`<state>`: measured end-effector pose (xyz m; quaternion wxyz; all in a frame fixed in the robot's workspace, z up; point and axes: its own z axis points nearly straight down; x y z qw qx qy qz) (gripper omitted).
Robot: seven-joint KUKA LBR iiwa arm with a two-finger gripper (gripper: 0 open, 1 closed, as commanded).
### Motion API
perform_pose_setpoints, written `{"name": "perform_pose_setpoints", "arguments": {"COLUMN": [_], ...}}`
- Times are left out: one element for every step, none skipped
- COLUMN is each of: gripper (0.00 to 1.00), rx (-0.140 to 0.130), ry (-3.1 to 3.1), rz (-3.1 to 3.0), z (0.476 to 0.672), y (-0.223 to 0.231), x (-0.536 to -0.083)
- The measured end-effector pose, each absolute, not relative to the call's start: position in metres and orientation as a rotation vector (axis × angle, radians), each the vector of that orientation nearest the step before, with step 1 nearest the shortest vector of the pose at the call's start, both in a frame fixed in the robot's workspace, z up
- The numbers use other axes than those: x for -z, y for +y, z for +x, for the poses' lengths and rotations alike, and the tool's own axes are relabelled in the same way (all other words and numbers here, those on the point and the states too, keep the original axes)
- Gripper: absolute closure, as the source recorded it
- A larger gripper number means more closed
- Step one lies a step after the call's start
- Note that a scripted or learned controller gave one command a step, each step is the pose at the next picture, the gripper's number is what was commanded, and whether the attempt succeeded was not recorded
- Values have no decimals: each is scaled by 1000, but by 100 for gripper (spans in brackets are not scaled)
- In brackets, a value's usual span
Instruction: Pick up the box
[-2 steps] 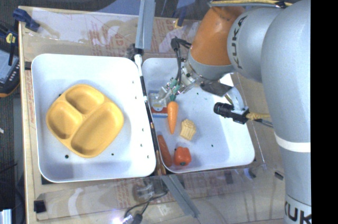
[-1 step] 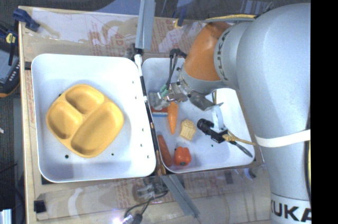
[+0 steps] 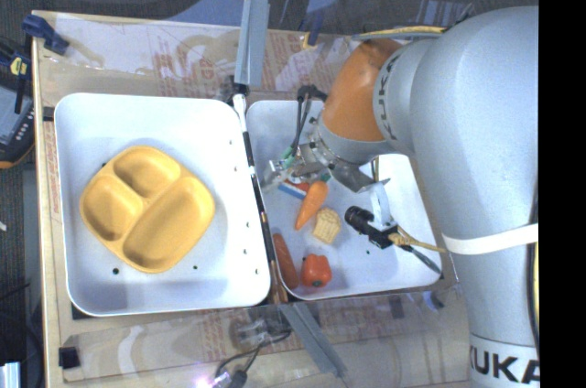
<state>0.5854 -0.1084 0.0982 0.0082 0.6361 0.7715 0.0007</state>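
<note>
Grey arm with its gripper [image 3: 291, 168] lowered at the right bin's [image 3: 403, 281] left wall, over a small box [image 3: 291, 188] beside a carrot [image 3: 311, 204], apparently for grasping. Whether the fingers are open cannot be told.

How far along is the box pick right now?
Done: the arm has reached into the right bin, and the gripper is low over the box beside the carrot. In hand: nothing visibly gripped; the box lies on the bin floor. Left: grasp and lift it.
</note>
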Motion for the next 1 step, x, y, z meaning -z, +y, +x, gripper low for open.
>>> {"name": "perform_pose_setpoints", "arguments": {"gripper": [100], "rx": [-6], "ry": [2418], "rz": [1983], "z": [586], "y": [-106], "x": [-109]}}
